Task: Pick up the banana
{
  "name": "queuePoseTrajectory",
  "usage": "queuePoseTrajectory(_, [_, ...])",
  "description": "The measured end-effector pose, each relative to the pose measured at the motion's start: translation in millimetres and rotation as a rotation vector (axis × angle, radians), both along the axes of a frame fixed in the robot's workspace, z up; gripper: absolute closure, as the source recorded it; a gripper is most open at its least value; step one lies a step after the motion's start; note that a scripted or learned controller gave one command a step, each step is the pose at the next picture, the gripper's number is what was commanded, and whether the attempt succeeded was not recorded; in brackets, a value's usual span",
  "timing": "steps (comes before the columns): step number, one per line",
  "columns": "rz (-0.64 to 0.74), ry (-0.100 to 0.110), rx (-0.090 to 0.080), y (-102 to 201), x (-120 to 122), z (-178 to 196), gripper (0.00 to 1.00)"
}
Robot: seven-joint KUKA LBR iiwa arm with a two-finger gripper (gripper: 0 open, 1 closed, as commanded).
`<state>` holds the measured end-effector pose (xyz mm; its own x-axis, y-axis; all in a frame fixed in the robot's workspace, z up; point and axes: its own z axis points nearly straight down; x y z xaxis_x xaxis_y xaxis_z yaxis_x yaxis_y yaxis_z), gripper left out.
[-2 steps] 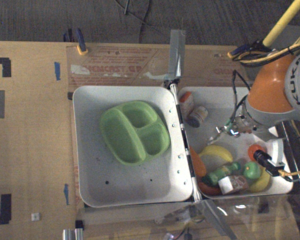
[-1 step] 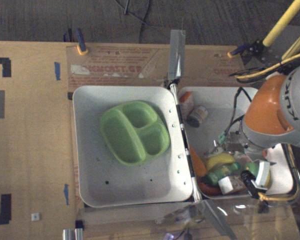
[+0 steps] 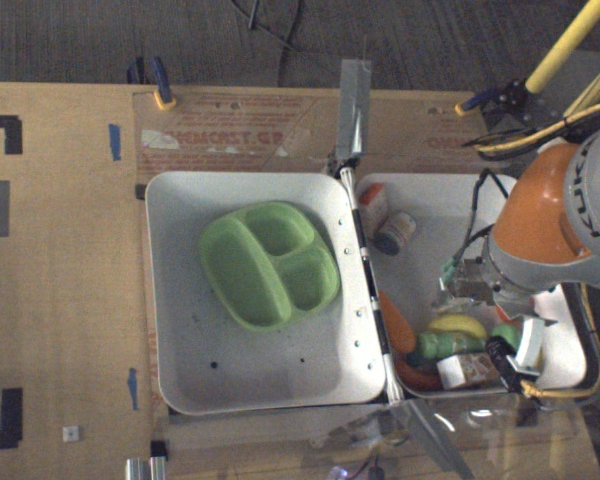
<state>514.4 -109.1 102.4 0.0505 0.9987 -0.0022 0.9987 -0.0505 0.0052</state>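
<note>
The yellow banana (image 3: 458, 325) lies in the right bin (image 3: 430, 218), near its front among other items. It rests just behind a green toy (image 3: 445, 346). My gripper (image 3: 464, 286) hangs straight over the bin, its tip just behind the banana and close above it. The grey wrist and orange band (image 3: 533, 223) cover the tool from above. I see nothing held in the gripper.
A green divided plate (image 3: 270, 264) sits in the left bin (image 3: 180, 358). The right bin also holds a small bottle (image 3: 376, 206), a can (image 3: 394, 232), an orange carrot-like piece (image 3: 396, 326), a small carton (image 3: 464, 370) and a white and green item (image 3: 529, 340).
</note>
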Motion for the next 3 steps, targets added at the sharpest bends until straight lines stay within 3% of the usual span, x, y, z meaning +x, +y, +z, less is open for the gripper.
queuePoseTrajectory(1, [0.0,0.001,0.0,0,0,0,0.0])
queuePoseTrajectory(2, [0.031,-0.008,0.002,-17,-23,-13,0.0])
queuePoseTrajectory(3, [0.027,-0.013,-0.006,-20,-22,-3,1.0])
